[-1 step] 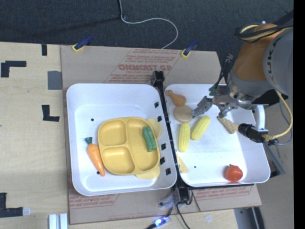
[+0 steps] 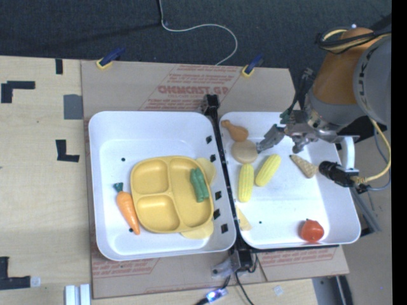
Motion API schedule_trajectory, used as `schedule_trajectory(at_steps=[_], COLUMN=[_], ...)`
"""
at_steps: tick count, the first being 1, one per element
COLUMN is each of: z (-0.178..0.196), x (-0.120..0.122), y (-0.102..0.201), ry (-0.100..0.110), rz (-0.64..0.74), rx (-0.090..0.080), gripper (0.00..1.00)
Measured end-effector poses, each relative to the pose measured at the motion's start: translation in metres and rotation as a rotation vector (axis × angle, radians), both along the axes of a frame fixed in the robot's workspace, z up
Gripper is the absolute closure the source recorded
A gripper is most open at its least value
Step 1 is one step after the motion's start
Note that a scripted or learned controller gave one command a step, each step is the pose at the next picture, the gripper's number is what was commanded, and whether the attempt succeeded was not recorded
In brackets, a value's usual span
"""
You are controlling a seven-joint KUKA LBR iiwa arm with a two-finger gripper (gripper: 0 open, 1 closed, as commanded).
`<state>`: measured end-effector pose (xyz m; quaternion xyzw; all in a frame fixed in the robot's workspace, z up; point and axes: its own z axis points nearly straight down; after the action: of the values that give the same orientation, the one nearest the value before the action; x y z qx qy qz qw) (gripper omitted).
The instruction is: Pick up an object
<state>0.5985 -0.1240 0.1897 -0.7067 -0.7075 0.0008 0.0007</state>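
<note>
The gripper (image 2: 282, 141) is seen spread wide and empty, right of centre. The corn (image 2: 268, 169) lies just below it in the right bin (image 2: 331, 237), long axis slanting upper right to lower left.

Lighting: bright, even, diffuse, from overhead; no hard highlights. White bins (image 2: 102, 170) read near full brightness at centre frame without clipping. Shadows: soft and short, a faint one under the yellow tray (image 2: 166, 196) at its lower edge. Upper frame: dark cloth (image 2: 76, 11), low in detail. Sharpness: moderate, small items slightly soft, printed lettering on the cardboard (image 2: 184, 88) barely legible. Colour: saturated yellows and oranges.
</note>
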Motion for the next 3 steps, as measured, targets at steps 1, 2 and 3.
schedule_trajectory(at_steps=[1, 2, 3], z=[-0.065, -0.107, -0.095], x=[-0.004, -0.004, -0.003], y=[0.000, 0.001, 0.001], ry=[0.006, -0.001, -0.002], rz=[0.000, 0.001, 0.001], rx=[0.000, -0.001, -0.002], gripper=[0.00, 0.00, 1.00])
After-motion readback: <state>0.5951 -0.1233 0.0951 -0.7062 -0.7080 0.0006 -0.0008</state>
